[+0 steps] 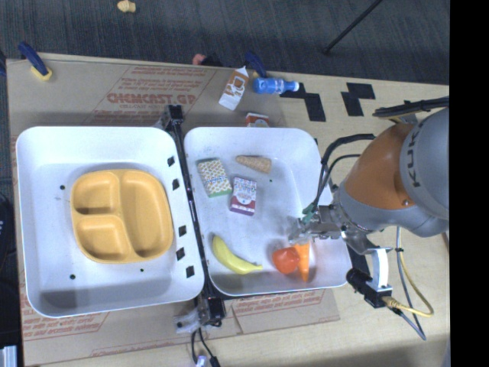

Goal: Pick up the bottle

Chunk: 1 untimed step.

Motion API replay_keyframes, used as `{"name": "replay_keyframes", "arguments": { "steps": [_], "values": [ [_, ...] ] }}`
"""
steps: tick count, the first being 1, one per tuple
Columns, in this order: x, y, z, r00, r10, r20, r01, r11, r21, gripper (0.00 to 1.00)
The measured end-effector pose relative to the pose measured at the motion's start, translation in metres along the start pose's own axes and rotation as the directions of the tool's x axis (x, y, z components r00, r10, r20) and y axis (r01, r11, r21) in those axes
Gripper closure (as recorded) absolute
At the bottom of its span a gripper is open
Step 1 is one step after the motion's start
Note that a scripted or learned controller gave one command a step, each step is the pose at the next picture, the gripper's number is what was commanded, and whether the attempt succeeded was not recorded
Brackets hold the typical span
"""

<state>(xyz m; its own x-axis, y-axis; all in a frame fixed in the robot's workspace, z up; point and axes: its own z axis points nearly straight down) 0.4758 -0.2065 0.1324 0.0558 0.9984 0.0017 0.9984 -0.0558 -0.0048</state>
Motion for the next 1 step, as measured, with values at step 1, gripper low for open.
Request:
{"name": "replay_keyframes", "arguments": {
  "steps": [1],
  "values": [
    [-0.0023, 0.0011, -0.0464, 0.940, -0.342, 0.004, 0.342, 0.940, -0.004, 1.00]
  ]
}}
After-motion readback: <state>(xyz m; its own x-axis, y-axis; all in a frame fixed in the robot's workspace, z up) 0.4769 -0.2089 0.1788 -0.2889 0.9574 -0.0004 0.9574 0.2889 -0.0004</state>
